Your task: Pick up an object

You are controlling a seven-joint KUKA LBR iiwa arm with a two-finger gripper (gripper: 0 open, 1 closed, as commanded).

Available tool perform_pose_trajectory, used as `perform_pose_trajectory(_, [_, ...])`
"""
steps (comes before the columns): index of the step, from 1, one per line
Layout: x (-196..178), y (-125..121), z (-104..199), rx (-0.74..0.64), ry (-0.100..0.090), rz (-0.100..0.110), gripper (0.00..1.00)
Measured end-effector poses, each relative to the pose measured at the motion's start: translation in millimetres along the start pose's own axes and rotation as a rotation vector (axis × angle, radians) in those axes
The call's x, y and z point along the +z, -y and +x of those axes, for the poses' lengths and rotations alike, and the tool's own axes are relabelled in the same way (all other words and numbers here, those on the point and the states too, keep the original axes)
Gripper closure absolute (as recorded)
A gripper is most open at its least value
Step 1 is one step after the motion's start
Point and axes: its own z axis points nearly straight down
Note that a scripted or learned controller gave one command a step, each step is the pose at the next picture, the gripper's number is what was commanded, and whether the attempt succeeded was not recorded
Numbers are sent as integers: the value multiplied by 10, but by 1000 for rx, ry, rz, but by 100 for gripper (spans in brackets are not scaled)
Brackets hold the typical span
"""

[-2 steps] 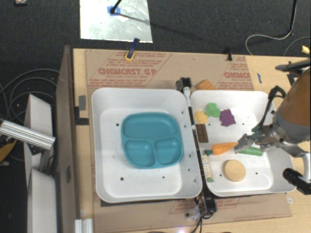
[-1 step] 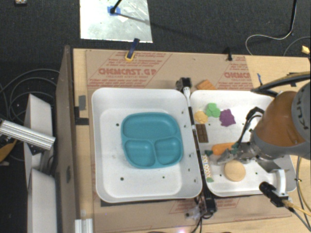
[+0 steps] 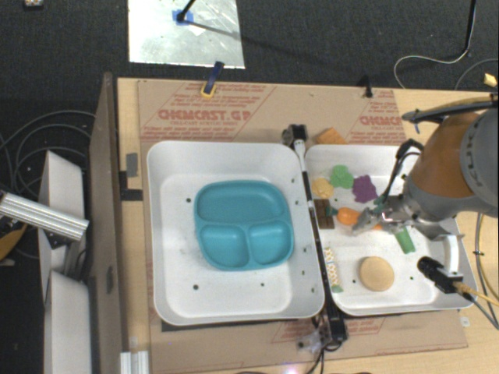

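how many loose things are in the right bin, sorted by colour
green: 2, a light green piece and a darker green block
purple: 1
orange: 1, close to the gripper
yellow: 1
brown: 1
tan round: 1
total: 7 that I can tell apart

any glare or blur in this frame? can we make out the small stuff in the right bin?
Camera view: strong glare on the shiny sheet on the floor; the left bin is evenly lit, its blue tray sharp; in the right bin small items look soft, and the gripper is blurry, its fingers hard to make out.
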Motion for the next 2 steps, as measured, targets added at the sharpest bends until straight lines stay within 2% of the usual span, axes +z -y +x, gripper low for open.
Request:
perform_pose_trajectory(1, [1, -396, 189, -1, -1, 1, 0])
perform_pose_trajectory(2, [-103, -395, 185, -1, -1, 0, 100])
